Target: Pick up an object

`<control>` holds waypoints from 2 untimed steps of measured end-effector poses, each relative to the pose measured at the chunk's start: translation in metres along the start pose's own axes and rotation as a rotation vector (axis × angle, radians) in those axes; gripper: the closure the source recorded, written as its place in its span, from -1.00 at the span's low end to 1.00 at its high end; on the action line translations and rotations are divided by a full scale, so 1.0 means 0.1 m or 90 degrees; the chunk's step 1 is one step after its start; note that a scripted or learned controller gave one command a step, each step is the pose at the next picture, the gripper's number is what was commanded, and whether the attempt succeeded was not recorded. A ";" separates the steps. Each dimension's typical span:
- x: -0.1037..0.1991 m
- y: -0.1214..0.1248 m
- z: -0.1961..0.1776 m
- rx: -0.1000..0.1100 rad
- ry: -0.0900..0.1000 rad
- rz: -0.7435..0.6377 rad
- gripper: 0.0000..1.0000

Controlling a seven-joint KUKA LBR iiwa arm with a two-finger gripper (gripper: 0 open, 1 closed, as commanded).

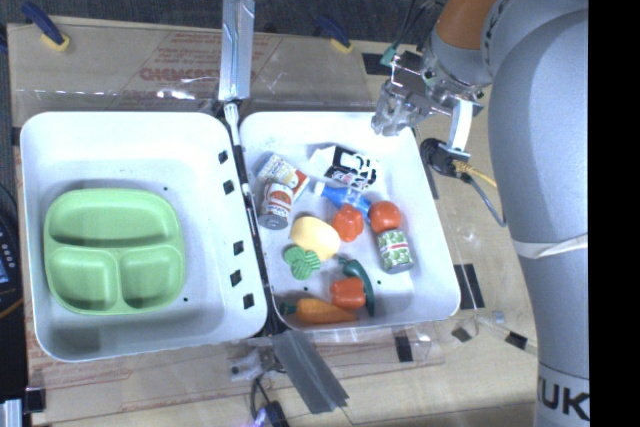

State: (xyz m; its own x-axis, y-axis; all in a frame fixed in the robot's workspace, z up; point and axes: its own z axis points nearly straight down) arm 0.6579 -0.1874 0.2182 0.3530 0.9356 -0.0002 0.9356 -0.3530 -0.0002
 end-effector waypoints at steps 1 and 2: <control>-0.08 0.03 -0.94 0.000 0.000 -0.041 1.00; -0.06 0.02 -1.33 0.000 0.000 -0.152 1.00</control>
State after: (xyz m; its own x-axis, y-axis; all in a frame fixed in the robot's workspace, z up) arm 0.6578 -0.1934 0.3510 0.1214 0.9926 -0.0005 0.9926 -0.1214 -0.0005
